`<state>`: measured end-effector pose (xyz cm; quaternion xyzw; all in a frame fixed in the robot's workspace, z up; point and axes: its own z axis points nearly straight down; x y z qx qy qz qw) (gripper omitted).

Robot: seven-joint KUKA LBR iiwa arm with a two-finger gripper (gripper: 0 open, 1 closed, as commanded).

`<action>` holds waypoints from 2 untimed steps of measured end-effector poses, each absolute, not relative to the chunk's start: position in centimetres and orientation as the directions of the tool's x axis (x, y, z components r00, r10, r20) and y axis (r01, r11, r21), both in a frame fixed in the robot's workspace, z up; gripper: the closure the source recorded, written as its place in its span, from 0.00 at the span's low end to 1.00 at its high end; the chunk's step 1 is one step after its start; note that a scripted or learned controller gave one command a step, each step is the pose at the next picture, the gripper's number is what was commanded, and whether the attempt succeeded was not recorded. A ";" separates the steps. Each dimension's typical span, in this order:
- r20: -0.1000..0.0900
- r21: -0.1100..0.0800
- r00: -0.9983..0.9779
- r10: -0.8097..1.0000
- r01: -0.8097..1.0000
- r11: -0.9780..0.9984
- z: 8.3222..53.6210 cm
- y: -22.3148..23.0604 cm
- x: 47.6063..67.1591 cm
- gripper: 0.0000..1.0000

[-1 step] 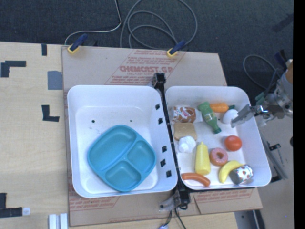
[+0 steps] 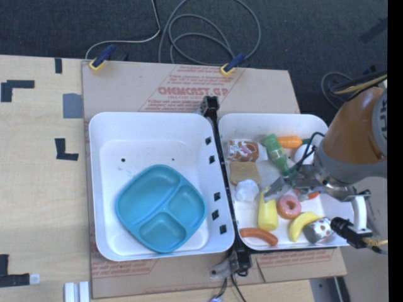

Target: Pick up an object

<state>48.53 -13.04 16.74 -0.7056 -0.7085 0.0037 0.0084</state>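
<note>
The pink donut (image 2: 289, 206) lay in the right bin (image 2: 272, 119), near its front edge, between a yellow block (image 2: 267, 215) and a banana (image 2: 301, 224). The end effector (image 2: 281, 185) hovered just above it, fingers apart and gripping nothing. A blue tray (image 2: 160, 207) lay in the left bin (image 2: 101, 168).
</note>
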 end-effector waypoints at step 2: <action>0.000 0.000 -0.003 1.000 1.000 0.003 8.4 -13.4 54.8 0.00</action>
